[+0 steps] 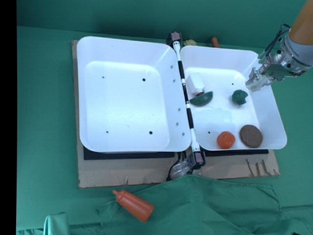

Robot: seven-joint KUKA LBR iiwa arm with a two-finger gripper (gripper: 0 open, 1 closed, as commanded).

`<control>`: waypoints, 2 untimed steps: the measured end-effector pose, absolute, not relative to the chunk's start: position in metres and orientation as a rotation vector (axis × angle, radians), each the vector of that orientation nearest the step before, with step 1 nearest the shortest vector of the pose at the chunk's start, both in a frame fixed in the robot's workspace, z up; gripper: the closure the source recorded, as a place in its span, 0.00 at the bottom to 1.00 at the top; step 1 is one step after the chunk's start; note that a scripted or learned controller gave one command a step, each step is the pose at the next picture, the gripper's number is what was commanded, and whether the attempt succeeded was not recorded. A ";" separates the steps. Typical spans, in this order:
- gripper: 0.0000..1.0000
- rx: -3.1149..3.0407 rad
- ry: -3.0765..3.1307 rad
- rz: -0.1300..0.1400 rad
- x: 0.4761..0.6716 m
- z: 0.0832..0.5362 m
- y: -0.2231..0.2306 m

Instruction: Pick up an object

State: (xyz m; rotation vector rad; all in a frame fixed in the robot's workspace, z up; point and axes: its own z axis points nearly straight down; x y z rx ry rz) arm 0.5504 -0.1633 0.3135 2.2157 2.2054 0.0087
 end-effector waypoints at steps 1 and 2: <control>1.00 2.226 2.215 -0.001 0.526 0.298 -0.150; 1.00 2.226 2.212 0.000 0.523 0.293 -0.169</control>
